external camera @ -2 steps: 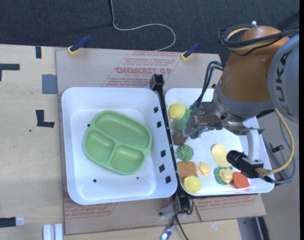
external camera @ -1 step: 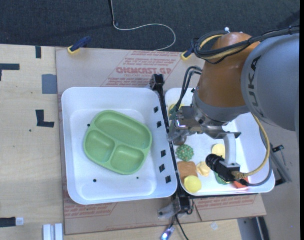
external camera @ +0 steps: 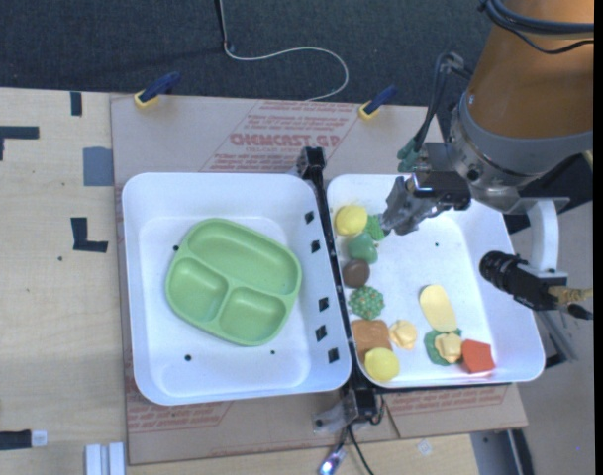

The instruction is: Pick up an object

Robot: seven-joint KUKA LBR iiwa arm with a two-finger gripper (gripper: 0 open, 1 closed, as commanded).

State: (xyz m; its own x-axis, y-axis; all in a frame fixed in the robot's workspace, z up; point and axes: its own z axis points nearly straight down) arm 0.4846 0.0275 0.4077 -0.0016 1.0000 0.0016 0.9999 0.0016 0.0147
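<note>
Two shallow white bins sit side by side on your wooden bench [external camera: 44, 265], over a cardboard sheet [external camera: 271, 142] held by clamps. The left bin [external camera: 148, 206] holds a smooth green plastic divided plate [external camera: 232, 280], rounded, with three compartments. The right bin [external camera: 499, 236] holds small toy foods along its left side: a yellow ball [external camera: 350, 218], a brown round piece [external camera: 356, 273], a knobbly green piece [external camera: 366, 302], a yellow oval [external camera: 438, 307] and a red block [external camera: 477, 355]. Your claw [external camera: 398, 216] hangs just beside the yellow ball; you cannot tell how far it is open.
</note>
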